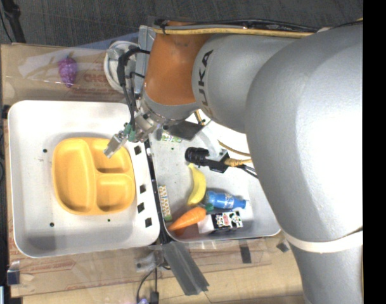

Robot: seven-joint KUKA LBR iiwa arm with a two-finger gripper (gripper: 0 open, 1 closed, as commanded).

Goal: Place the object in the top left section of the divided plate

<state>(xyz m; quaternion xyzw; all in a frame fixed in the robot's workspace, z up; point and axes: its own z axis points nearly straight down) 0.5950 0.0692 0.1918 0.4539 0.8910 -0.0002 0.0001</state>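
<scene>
A: Gripper position first. Small two-finger gripper (111,145) sits at centre-left of the frame, over the upper right rim of the yellow moulded-plastic divided plate (91,176) in the left white shallow bin (28,144).

B: Holding anything?

A: Can't tell. Tip is tiny and blurred; a greenish fleck near the wrist, but nothing I'd call an object between the tips. How far apart they are doesn't read either.

B: Where's the task object then?

A: Unclear which one. Candidates lie in the right white bin (180,163): yellow curved banana (196,185), orange carrot (187,218), blue plastic bottle (224,201), small black-and-white printed carton (225,220), all lower right of the gripper, well apart from it.

B: Target section?

A: Plate's top left compartment is left and slightly below the tip, near. Tip points down-left along that line already.

B: Judgement?

A: If something is held, a short move left should do it. If not, this try is probably a miss.
</scene>
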